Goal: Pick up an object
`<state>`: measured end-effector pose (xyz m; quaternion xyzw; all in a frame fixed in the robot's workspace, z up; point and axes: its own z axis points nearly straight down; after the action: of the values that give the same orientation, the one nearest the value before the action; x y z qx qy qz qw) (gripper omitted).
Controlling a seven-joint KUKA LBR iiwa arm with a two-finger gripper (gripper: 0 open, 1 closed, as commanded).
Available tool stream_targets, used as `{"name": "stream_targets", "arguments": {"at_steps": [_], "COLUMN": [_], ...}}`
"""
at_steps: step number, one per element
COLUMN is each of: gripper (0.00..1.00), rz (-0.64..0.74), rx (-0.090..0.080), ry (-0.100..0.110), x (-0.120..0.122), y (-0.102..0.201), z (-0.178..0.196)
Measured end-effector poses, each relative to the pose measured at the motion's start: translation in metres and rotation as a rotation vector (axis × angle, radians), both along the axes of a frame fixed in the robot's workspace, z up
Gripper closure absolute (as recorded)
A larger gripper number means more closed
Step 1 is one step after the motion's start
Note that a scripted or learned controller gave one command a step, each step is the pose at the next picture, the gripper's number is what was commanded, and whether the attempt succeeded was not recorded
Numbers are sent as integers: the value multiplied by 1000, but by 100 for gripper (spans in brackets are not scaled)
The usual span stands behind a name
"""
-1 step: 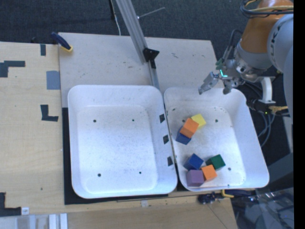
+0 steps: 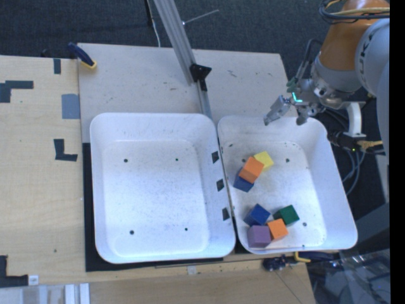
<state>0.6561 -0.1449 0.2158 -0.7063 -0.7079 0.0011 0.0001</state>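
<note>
Your gripper (image 2: pixel 286 111) hangs spread and bare above the right bin's far rim (image 2: pixel 253 120), well apart from the 7 blocks below, where the orange block (image 2: pixel 252 168) touches the yellow block (image 2: pixel 264 160), so a descent could nudge both.

Grey arm (image 2: pixel 373 49) with rounded orange band, black cables looped over its top, metal wrist with small green light, pale grey jaws (image 2: pixel 286 111) on two thin fingers, white bracket and dark cables beneath wrist
</note>
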Motion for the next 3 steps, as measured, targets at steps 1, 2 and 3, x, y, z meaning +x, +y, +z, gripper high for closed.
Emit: {"name": "stream_targets", "arguments": {"at_steps": [1,2,3], "gripper": [0,0,0], "rz": [0,-2,0], "rx": [1,0,0], "ry": [5,5,3], "x": [-2,-6,-7], "y": [11,3,4], "z": [-56,-105,-125]}}
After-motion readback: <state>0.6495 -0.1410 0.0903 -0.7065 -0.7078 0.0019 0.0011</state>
